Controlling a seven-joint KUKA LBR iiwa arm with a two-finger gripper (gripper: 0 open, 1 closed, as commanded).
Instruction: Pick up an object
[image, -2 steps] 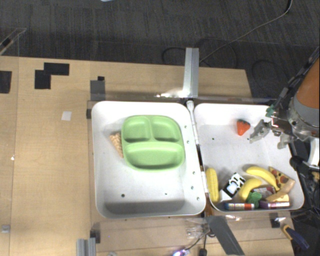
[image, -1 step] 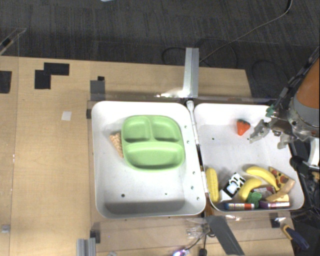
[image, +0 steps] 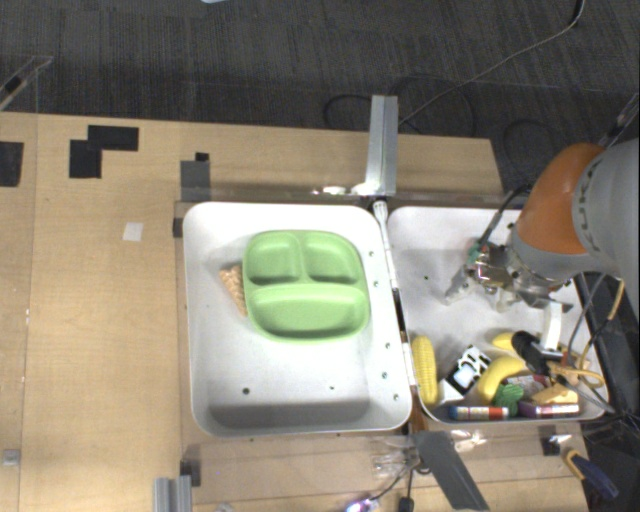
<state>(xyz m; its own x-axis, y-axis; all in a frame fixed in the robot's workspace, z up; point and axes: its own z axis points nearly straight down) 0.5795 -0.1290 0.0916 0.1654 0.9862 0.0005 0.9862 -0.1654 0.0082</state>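
Left bin: a shallow white tray holding a green divided plate, three compartments, lying flat in the upper middle of the bin. A tan, textured item pokes out from under the plate's left edge, touching it; what it is cannot be told. The lower half of this bin shows bare white floor.

Divider: a metal post stands at the far end of the seam between the two bins.

Right bin: objects are crowded along its near edge. From the left, a yellow corn cob lies lengthwise against the bin's left wall. Just beside it sits a small black-and-white block. A yellow banana curves next to that, touching the block. Below them, a row of marker-like sticks in red, green and purple lies along the near wall. Further small items at the lower right corner are too tangled to identify.

Arm: the grey arm with orange band reaches in from the right, over the right bin's upper middle. The gripper is near the bare bin floor, well apart from the object cluster. The fingers are too small and obscured here: cannot tell whether they are spread or pressed together. Nothing is visible between them.
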